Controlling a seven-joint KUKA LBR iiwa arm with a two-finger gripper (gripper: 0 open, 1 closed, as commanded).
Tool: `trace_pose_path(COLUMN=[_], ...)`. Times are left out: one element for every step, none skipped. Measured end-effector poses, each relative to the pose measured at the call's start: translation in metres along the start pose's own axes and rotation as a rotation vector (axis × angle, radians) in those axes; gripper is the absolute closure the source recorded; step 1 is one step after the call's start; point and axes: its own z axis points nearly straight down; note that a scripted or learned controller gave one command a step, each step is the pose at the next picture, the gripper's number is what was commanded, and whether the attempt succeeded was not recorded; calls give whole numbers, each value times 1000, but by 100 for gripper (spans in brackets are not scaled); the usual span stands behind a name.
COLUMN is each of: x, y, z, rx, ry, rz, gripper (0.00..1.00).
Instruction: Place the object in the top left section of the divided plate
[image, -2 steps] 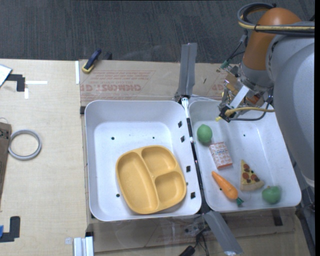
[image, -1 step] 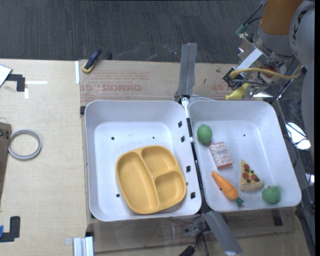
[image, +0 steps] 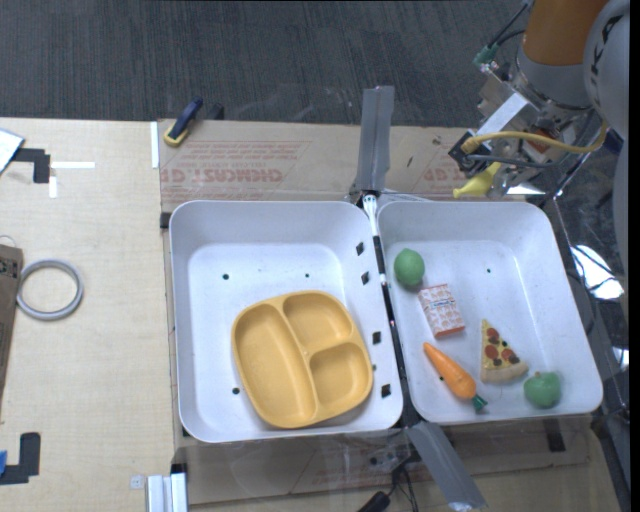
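The main risk from here is picking the wrong thing, or nothing at all. Five toys lie in the right white bin (image: 560, 255): a green ball (image: 408, 267) far left, a small red-and-white carton (image: 441, 309) just near of it, an orange plastic carrot (image: 450, 372), a pizza slice (image: 499, 353), and a green apple-like fruit (image: 541, 389) in the near right corner. The carrot and pizza slice lie close together, so a sloppy descent could nudge one while closing on the other. The carton lies flat and could slip out.

The yellow divided plastic plate (image: 300, 357) sits askew in the left white bin (image: 200, 240). Because it is askew, a release aimed badly could land on a divider ridge or in the neighbouring section.

My pincer (image: 480, 170) hangs past the far rim of the right bin, well apart from the plate, with the arm reaching in from the right. I cannot tell whether it is wide or narrow. A small yellow piece (image: 470, 187) shows just beneath it; I cannot tell whether that is held or merely behind.
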Motion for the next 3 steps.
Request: trace_pose_path(x=[0,0,1], y=[0,0,0], z=[-7,-14,-21], rx=[1,3,4], ry=[-6,-11,-17], rz=[-4,-8,-12], gripper=[100,100,100])
